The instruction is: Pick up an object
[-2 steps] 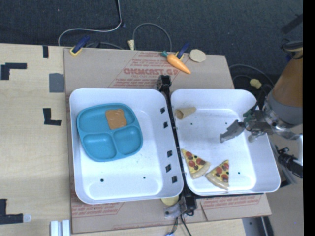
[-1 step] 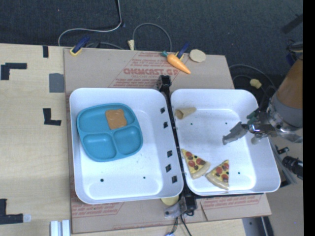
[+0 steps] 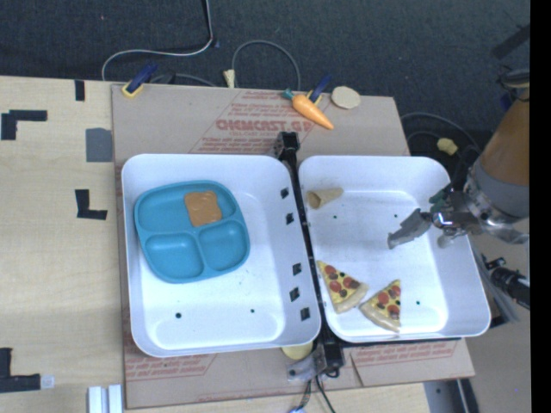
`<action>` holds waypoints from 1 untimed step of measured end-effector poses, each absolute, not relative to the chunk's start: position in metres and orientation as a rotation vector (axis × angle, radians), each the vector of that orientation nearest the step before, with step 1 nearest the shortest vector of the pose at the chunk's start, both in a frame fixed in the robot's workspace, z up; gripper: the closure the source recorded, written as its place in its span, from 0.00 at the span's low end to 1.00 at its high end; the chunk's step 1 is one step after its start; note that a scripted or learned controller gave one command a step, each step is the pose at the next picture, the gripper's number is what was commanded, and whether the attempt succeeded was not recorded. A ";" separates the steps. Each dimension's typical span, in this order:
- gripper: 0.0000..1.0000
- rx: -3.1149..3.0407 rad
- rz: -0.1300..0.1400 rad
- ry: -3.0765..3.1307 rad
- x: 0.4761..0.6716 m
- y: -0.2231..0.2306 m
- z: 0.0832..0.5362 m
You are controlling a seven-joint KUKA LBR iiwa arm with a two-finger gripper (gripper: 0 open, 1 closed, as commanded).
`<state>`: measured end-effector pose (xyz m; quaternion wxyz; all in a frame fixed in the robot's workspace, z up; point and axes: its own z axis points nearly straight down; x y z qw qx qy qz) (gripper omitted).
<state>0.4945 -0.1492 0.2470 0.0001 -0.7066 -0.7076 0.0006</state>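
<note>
My gripper (image 3: 426, 232) hangs over the right side of the right bin (image 3: 379, 175). Its fingers are spread open and nothing is between them. One finger (image 3: 406, 230) points left toward the middle of the bin. Two toy pizza slices lie at the bin's front, one (image 3: 342, 286) near the divider and the other (image 3: 385, 304) to its right, both in front of and left of the gripper. A small beige piece (image 3: 324, 198) rests by the bin's back left corner.
The left bin (image 3: 215, 321) holds a blue divided plate (image 3: 191, 231) with a brown toast piece (image 3: 203, 206) on it. A toy carrot (image 3: 312, 110) and a beige disc (image 3: 346, 98) lie on the cardboard behind the bins. Cables run along the back.
</note>
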 end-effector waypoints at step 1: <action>0.00 -2.221 0.003 -2.220 0.483 -0.149 0.232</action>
